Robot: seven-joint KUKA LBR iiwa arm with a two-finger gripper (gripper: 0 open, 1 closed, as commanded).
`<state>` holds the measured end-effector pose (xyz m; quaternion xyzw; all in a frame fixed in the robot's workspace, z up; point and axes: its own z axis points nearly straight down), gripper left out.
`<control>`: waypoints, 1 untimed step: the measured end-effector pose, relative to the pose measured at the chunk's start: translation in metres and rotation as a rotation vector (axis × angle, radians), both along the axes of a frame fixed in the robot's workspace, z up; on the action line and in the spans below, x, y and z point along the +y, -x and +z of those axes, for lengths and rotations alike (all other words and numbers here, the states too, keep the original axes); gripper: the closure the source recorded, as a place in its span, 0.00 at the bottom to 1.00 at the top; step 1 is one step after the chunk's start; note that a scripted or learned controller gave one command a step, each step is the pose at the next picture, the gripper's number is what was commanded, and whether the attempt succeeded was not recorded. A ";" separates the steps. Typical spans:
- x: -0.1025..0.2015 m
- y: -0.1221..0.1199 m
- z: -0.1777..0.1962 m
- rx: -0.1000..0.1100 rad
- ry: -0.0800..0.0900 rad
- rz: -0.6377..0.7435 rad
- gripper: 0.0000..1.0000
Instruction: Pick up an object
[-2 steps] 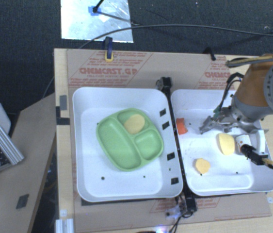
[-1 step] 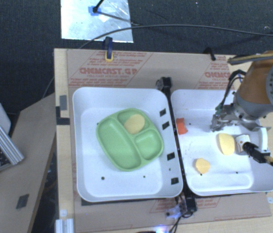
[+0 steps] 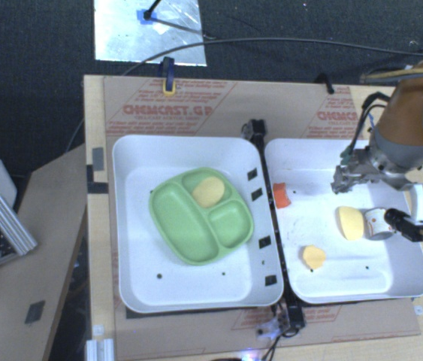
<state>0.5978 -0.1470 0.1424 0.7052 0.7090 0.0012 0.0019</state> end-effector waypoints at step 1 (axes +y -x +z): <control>0.001 -0.012 0.054 -0.003 0.001 0.000 1.00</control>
